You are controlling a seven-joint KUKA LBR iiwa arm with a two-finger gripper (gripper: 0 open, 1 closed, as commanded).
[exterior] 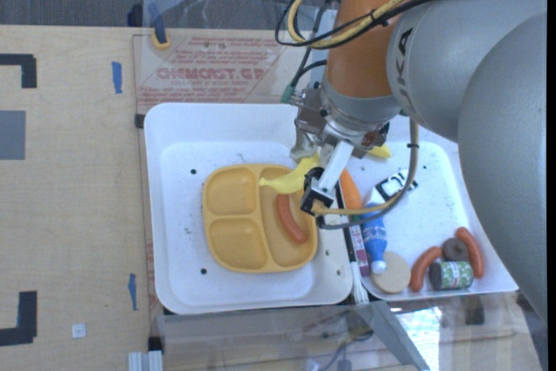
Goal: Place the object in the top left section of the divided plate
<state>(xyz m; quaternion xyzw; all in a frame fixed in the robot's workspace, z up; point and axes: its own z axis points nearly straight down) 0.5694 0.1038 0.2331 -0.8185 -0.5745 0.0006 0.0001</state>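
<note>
Hovering over the left white bin (pixel 174 187), the jaws (pixel 314 191) sit at the right edge of the divided plate (pixel 228 252), arm coming in from 2 o'clock. A yellow banana-like object (pixel 287 179) lies right at the fingers, its long axis running roughly from 9 o'clock to 3 o'clock, the pointed tip out toward 9 o'clock over the plate's upper divider. It looks to be between the fingers, but the finger gap is hidden behind the gripper body, so how far the jaws are open, and whether they truly have it, cannot be told.

Plate is yellow, three sections: top left, bottom left, and a long one on the right. A red sausage (pixel 291 217) already lies in the right section, just at 6 o'clock from the jaws.

Key relation: the top left section (pixel 230 189) lies at 9 o'clock from the jaws, near but not under them. The banana's tip already points that way; judged next move is a short shift toward 9 o'clock before release.

Right bin (pixel 434 165) holds clutter: blue bottle (pixel 374 241), round cracker (pixel 391 272), two more sausages, small can (pixel 451 274).
</note>
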